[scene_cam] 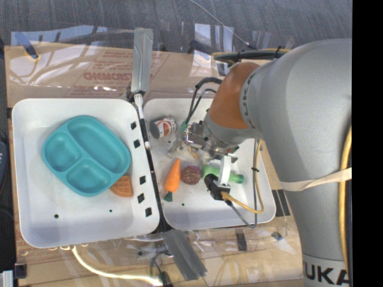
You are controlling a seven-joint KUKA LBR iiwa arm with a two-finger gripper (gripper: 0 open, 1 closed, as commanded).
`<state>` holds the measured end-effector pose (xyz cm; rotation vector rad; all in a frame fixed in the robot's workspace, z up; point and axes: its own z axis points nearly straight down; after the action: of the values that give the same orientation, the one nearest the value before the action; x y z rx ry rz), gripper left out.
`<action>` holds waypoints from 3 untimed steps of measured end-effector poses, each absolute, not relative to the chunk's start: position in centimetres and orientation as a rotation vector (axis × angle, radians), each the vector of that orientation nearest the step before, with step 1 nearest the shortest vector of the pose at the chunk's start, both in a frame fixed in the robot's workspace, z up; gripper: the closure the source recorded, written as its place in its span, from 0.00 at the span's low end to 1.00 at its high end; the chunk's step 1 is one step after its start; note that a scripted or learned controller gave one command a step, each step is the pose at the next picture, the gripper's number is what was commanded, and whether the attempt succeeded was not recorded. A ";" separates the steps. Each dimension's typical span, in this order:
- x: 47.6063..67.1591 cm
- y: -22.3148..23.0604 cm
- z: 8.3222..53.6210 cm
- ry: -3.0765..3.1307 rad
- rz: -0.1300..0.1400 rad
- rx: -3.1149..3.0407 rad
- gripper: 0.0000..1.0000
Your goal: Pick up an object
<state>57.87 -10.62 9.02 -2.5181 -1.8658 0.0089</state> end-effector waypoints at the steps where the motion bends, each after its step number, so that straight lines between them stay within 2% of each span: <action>1: 61.0 -9.7 9.2 -1.755 0.004 -2.602 0.00; 2: 61.0 -9.6 10.1 -1.759 0.008 -2.595 1.00; 3: 56.8 -10.3 9.0 -1.363 0.011 -2.822 1.00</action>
<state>56.78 -10.31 9.01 -2.8220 -1.3634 0.0106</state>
